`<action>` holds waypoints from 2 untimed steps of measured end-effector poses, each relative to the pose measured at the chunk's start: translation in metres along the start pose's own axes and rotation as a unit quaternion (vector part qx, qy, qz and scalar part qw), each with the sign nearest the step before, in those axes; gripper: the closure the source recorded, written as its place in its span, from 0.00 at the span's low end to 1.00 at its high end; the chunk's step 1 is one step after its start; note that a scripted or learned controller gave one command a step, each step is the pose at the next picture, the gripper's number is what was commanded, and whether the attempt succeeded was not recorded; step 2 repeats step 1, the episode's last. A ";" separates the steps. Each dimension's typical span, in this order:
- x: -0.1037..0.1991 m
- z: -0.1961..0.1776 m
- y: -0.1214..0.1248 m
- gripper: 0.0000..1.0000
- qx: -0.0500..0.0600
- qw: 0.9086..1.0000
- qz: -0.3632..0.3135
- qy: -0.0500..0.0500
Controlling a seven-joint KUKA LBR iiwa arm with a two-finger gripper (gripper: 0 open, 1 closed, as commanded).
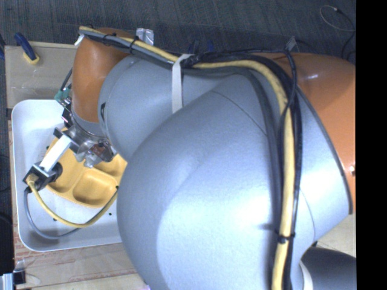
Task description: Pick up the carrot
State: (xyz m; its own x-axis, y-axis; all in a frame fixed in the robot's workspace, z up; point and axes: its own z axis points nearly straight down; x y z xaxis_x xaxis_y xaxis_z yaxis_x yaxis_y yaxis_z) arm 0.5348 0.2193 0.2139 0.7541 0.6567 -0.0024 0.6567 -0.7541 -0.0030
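My grey arm with its orange band (91, 71) reaches over the left white bin (24, 116) and covers most of the view. The gripper (92, 152) hangs low over the middle of that bin, just above a yellow, dish-shaped thing (87, 186) that lies on the bin floor. The arm hides whatever lies under the gripper and further right.
A small teal-green thing (63, 95) peeks out at the bin's far edge beside the orange band. A blue and yellow clamp (27, 48) sits on the bench at the far left corner. The arm's bulk covers the right bin.
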 end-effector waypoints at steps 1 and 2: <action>0.013 0.016 0.011 1.00 0.000 0.999 -0.044 -0.001; 0.013 0.016 0.011 1.00 0.000 0.999 -0.044 -0.001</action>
